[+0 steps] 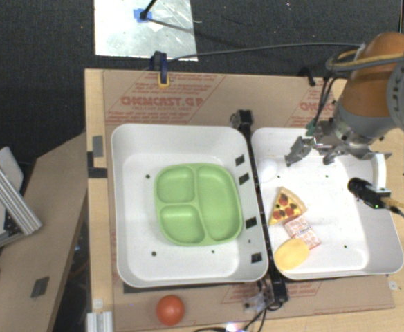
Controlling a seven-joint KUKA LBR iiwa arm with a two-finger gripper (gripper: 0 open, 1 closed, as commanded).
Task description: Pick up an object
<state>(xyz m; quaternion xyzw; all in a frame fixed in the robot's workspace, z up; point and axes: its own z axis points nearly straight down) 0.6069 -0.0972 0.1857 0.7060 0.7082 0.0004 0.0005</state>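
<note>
Nearest the lower edge, an orange ball [170, 309] rests outside the bins. Right bin [389, 251] holds pizza slice toy [286, 205], wrapped packet [304, 232], yellow lemon-like piece [291, 254]. Gripper [314, 151], upper right, fingers spread, grasping nothing. Green divided tray [197, 203] occupies left bin [133, 185].

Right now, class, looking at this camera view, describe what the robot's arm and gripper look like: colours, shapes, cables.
The arm is a rounded grey body with a broad orange band above the wrist. Thin cables loop across the top of that band. Below it sits a metallic grey gripper with two slim fingers. No markings are legible at this size.
</note>
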